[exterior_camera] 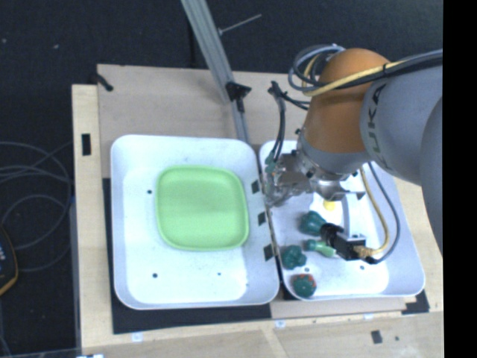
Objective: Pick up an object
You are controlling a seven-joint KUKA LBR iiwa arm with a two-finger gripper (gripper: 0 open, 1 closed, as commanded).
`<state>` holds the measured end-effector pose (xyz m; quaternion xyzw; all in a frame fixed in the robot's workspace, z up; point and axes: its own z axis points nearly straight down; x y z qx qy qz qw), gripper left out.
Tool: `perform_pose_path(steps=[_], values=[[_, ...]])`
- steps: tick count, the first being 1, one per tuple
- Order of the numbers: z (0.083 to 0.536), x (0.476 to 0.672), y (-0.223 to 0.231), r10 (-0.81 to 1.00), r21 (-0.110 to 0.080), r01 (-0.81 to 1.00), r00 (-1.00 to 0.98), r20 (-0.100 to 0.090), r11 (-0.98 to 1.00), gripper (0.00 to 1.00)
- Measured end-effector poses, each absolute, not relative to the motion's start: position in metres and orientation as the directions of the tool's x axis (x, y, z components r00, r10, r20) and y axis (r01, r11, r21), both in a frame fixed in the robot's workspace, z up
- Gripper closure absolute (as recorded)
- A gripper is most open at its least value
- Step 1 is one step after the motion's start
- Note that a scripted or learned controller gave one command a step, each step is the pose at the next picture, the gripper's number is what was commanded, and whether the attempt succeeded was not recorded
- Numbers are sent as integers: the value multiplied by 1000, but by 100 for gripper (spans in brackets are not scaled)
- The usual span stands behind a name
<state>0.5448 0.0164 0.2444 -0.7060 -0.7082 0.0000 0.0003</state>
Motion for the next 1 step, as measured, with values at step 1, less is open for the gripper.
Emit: perform_pose_path(steps=[1], values=[[249, 551, 63, 1000, 1, 1000, -4, 1, 4, 100]])
